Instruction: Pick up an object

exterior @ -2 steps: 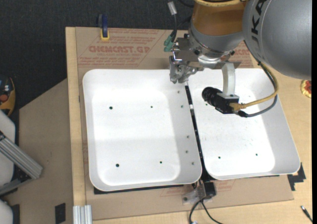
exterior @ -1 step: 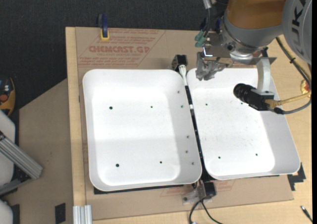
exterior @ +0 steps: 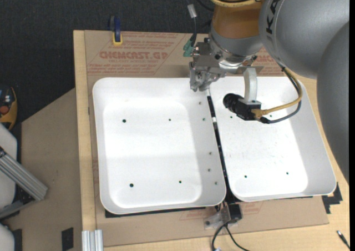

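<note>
My gripper (exterior: pixel 199 82) hangs from the grey arm with the orange band (exterior: pixel 238 0), at the far end of the seam between the two white bins. It sits over the back right corner of the left bin (exterior: pixel 111 100) and beside the back left corner of the right bin (exterior: pixel 310 150). A black fitting with a tan cable (exterior: pixel 242 106) juts from the wrist over the right bin's back part. The bin floors show plain white with a few small dark dots.
The bins rest on a brown board (exterior: pixel 144 53) with red print. A blue and yellow clamp (exterior: pixel 116 29) grips its far edge. A metal rail (exterior: pixel 22 175) lies at the left, and cables and a connector (exterior: pixel 224 216) sit at the front.
</note>
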Action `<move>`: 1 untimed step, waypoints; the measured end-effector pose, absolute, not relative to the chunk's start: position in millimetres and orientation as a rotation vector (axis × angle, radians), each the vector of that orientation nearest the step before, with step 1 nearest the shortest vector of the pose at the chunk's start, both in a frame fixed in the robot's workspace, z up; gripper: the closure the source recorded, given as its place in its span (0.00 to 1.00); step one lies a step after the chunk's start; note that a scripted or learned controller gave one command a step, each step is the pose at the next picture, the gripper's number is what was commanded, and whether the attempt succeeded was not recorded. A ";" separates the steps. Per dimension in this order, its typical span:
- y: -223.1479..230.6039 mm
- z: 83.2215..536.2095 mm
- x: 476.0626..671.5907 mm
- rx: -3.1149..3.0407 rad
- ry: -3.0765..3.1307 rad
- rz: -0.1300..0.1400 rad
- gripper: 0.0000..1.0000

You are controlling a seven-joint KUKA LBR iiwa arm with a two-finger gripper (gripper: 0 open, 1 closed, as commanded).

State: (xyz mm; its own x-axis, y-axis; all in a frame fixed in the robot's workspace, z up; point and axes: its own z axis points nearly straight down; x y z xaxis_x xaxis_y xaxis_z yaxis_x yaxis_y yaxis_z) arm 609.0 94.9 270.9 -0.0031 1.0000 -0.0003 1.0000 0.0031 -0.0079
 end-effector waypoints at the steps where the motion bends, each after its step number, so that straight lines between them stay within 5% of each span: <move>1: 81.4 315.7 603.2 -2.226 -2.223 -0.008 1.00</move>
State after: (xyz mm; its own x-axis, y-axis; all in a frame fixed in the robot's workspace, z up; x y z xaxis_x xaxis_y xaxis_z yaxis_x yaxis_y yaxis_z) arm 603.2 81.4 315.7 0.0011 1.0000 0.0001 1.0000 -0.0011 0.0067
